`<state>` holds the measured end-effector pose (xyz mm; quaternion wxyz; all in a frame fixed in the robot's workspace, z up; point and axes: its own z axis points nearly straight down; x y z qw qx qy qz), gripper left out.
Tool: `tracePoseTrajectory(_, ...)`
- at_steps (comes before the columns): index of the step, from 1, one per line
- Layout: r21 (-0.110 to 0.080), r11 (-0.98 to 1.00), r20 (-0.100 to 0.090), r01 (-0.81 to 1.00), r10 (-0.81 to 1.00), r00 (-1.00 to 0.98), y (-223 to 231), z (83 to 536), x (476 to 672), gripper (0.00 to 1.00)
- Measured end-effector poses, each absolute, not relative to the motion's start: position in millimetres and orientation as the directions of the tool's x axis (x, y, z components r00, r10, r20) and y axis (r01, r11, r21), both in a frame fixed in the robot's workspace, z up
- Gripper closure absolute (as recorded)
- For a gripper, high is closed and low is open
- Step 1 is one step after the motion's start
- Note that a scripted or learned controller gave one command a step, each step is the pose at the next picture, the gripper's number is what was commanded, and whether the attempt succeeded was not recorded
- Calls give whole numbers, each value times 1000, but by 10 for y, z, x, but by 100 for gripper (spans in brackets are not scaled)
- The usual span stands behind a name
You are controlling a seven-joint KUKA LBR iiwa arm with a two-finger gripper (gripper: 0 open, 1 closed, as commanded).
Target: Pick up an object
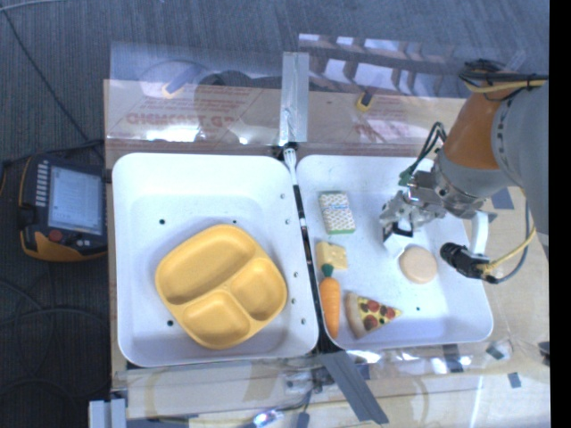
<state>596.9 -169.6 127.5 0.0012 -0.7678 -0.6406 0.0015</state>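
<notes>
At the near edge of the right bin (464,324) lie three things in a loose row: a carrot (330,303) close against the divider between the bins, its long axis running from near edge toward far edge with the green top farthest from the camera; a pizza slice (371,313) just beside it, its point aimed toward the bin's right wall; and, a little farther in, a pale round bun (417,264). Just beyond the carrot's top sits a small yellow cheese wedge (331,255), and beyond that again a speckled green-and-white sponge (336,212), both near the divider. The gripper (397,230) hangs over the middle of the right bin, just beyond the bun and toward the left bin from it, so the bun is the likeliest pick: it lies toward the near edge and slightly toward the right wall from the claw, close beside it but apart. The claw seems to carry nothing, though whether it stands parted or closed I cannot tell from this slant. Count: one carrot, one pizza slice, one bun, one cheese wedge, one sponge, five in all. The left bin (134,185) bears a single yellow divided plate (221,285), lying toward its near edge.
</notes>
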Motion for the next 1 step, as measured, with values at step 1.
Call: tracePoseTrajectory(1,-2,-65,-1,998,998,65,-1516,2165,6107,100)
